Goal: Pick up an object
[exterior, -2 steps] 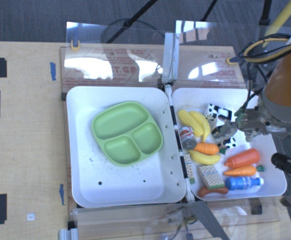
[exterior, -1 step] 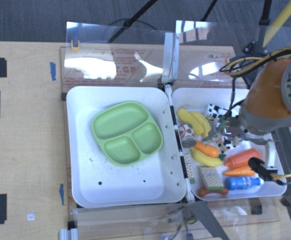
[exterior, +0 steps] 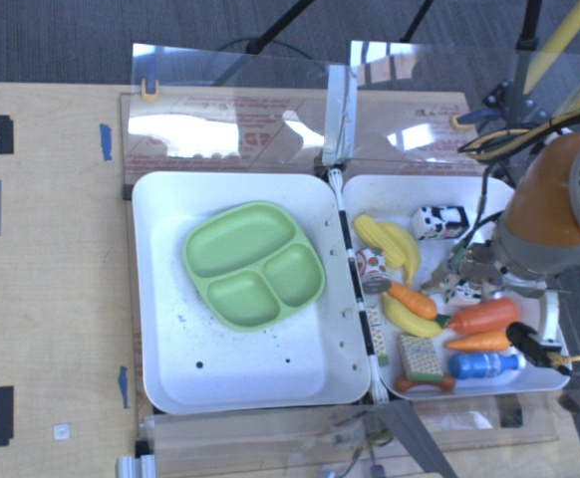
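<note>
Near edge first: right bin (exterior: 544, 391) is packed. At its 6 o'clock a blue bottle (exterior: 484, 364) lies flat, touching a small red-green-tan block (exterior: 422, 358) on its 9 side. Just behind, two orange carrot toys (exterior: 481, 329) stacked, a third carrot (exterior: 412, 300) at 10 o'clock of them, lying over a yellow banana piece (exterior: 410, 317). Mid bin: gripper (exterior: 464, 277) low among the clutter; fingers lost in cables + toys, can't tell if wide, narrow or holding anything. Orange band (exterior: 554, 202) above it. Far end: bigger banana (exterior: 390, 242) at 11, black/white cow toy (exterior: 439, 221) at 12. Left bin (exterior: 155, 267) has a green divided plate (exterior: 255, 264), center.

No target obj confirmed; candidates all in right bin. Risks, my guess: items touch/overlap, so closing may pinch two or squirt a round carrot sideways; a finger could land on top of a toy and jam; banana curves = poor grip, slip on lift; cables near wrist may snag.
</note>
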Available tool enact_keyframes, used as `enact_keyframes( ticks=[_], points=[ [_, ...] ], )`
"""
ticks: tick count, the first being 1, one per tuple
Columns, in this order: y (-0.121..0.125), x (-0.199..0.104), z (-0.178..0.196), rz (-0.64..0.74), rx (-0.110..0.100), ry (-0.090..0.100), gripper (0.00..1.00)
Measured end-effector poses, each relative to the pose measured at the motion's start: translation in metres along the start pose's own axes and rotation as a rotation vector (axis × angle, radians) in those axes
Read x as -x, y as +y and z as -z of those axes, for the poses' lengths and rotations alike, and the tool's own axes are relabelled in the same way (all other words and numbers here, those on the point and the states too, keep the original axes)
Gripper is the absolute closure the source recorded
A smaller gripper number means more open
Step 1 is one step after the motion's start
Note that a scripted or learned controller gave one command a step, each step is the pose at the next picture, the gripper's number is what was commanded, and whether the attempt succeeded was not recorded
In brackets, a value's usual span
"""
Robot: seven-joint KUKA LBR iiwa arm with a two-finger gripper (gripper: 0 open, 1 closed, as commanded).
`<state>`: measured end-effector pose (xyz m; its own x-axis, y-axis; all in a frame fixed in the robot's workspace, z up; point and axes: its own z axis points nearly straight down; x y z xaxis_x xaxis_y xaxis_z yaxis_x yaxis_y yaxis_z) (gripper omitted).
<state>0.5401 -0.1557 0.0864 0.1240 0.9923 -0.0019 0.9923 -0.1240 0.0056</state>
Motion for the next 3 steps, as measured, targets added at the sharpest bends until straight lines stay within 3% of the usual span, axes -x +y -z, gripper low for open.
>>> enact_keyframes(
  ticks=[1, 2, 3],
  points=[
    [-0.042, -0.057, 0.045, -0.049, -0.006, 0.002, 0.0],
    [0.012, -0.061, 0.034, 0.128, 0.001, 0.002, 0.0],
    [-0.023, -0.049, 0.017, 0.372, 0.043, -0.011, 0.0]
  ],
)
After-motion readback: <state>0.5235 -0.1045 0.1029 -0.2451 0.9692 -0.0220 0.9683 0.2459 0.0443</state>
